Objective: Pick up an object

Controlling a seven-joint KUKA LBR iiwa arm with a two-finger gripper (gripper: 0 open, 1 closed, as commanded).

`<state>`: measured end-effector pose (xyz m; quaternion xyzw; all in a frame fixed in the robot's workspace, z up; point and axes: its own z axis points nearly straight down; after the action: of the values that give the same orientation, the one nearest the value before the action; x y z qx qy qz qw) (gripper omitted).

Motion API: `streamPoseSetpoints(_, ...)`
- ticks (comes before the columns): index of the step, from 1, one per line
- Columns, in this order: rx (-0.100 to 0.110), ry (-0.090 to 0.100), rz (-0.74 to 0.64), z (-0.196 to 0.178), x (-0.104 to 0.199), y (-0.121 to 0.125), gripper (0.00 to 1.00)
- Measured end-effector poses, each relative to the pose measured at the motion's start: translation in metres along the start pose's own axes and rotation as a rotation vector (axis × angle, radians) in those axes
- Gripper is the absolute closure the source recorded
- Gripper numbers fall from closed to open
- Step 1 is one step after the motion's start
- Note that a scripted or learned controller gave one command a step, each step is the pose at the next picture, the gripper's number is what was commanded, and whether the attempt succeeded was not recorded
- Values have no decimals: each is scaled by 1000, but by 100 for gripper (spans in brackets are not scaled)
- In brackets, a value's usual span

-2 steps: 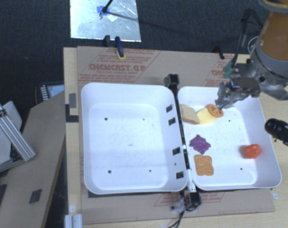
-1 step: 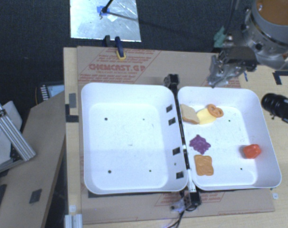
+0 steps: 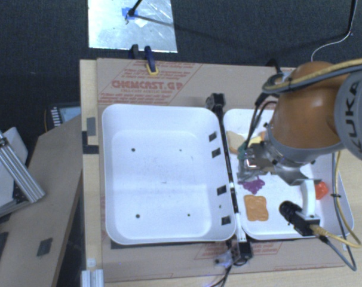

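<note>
Bench [image 3: 187,79] brown board | two white bins [image 3: 163,172] | dark carpet [image 3: 37,34] | fingers [image 3: 248,171] state unclear

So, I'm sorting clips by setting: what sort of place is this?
Likely a robotics lab test bench: a KUKA arm over two white bins on a cardboard-topped bench, with loose cables and aluminium framing nearby.

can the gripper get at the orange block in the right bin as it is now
Probably yes. The orange block lies flat and uncovered near the front of the right bin, just below the gripper, with only the purple piece beside it.
</note>
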<state>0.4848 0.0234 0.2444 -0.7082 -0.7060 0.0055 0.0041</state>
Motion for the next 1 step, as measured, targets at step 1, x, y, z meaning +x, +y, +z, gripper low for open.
streamPoseSetpoints(1,-12,-1,6,22,-97,2,100)
